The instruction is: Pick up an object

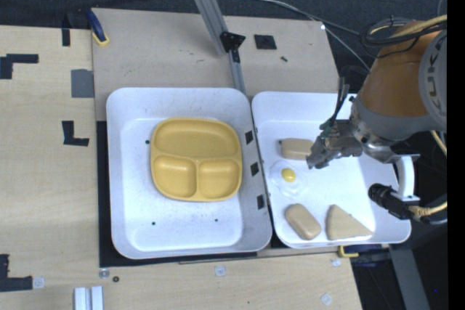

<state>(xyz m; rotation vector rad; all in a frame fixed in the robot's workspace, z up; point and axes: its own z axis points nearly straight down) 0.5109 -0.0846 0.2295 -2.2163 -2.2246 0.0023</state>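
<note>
My gripper [318,158] hangs low over the right bin [312,104], its dark fingertips just beside the right end of a tan bread roll [295,149]. From this slanted view I cannot tell whether the jaws stand open or closed, and nothing shows between them, so I count nothing as held.

Taking the roll as my landmark: a fried egg [288,176] lies just below it, yolk up, near the fingertips. Farther below the roll, toward the bin's near wall, sit an oval loaf [301,221] and, to its right, a wedge-shaped piece [346,223], the 2 just beside each other. Well to the roll's left, across the divide, the left bin [131,229] carries a yellow 3-compartment plate [196,158].

The roll looks to me like the object in hand. To do this step well, I judge the fingers should straddle the roll's short axis, centred rather than clipping its end, and come down squarely before closing, since a grip on the rounded tip would likely squeeze it out. The egg sits close enough that a drifting descent could nudge it instead.
</note>
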